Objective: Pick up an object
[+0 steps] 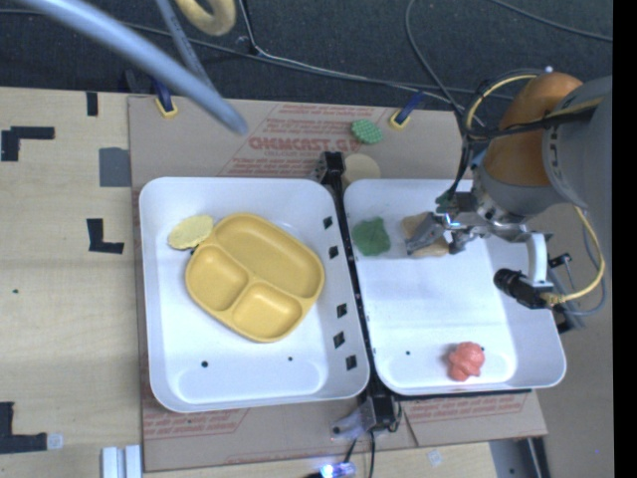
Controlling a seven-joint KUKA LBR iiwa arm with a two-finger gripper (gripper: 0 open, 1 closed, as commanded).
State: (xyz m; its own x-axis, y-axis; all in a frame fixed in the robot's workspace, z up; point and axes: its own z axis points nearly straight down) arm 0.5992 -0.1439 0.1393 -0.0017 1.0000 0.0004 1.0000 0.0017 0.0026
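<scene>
- The grey arm (582, 157) with its orange band reaches in from the right over the right bin (438, 317)
- The gripper (430, 235) hangs low over the upper part of that bin; its dark fingers spread apart and point left, with a small tan object (430, 248) lying just under or between them (whether they actually touch it cannot be told)
- A green object (371, 236) lies in the same bin just left of the gripper, near the divider between the bins
- A pink-red object (465, 359) sits well apart from the gripper, near the lower right corner of the right bin
- The left bin (169, 347) bears a yellow divided tray (255, 276), tilted, with a pale yellow flat piece (190, 231) touching its upper left edge
- A green round thing (366, 130) lies on the cardboard (289, 142) above the bins
</scene>
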